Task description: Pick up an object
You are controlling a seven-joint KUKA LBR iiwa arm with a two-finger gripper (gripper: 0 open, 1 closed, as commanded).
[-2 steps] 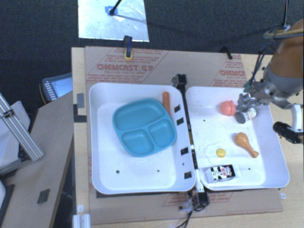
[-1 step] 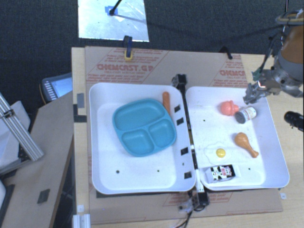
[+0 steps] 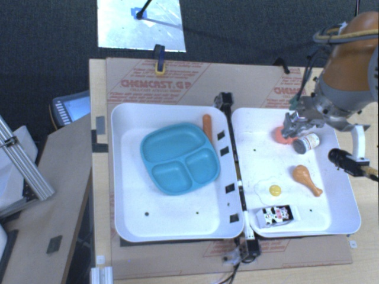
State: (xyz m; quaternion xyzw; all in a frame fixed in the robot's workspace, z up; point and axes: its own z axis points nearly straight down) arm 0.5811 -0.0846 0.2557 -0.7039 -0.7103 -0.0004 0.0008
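Camera view: gripper (image 3: 292,125), grip state unclear, crowds orange disc (image 3: 280,135) and small can (image 3: 307,142) by right bin's (image 3: 340,218) far edge; left bin (image 3: 127,218) holds blue tray (image 3: 179,157).

Right bin (image 3: 340,218) centre open; blue tray (image 3: 179,158) fills most of left bin (image 3: 127,218).

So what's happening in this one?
The arm's hand is down in the right bin, over a small orange-red object beside a white canister. A toy drumstick, a fried egg and a small card lie nearer the front. The left bin holds a blue divided plate and a carrot.
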